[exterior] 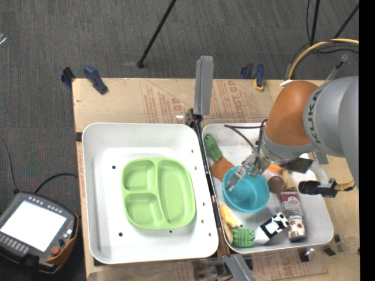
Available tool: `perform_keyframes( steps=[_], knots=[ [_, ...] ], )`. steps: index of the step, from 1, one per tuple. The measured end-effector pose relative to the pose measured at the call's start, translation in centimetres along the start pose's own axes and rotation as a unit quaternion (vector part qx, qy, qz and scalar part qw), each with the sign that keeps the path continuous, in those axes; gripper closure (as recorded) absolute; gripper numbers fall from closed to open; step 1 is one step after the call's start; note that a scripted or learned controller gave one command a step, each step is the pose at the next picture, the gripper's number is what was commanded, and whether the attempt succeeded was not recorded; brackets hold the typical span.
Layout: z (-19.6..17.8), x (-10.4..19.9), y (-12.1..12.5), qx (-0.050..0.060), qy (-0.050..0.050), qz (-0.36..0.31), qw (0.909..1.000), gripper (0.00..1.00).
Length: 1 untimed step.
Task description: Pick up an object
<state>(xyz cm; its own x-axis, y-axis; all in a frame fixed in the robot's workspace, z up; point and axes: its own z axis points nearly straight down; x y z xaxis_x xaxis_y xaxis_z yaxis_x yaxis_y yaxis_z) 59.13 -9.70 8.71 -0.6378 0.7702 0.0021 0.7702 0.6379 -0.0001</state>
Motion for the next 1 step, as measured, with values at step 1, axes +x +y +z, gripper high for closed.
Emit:
perform_keyframes(
  steps=[1],
  knots=[
    [-0.13,-9.07,-0.89,-0.001,-0.002,-0.004,1.0,0.0]
  ],
)
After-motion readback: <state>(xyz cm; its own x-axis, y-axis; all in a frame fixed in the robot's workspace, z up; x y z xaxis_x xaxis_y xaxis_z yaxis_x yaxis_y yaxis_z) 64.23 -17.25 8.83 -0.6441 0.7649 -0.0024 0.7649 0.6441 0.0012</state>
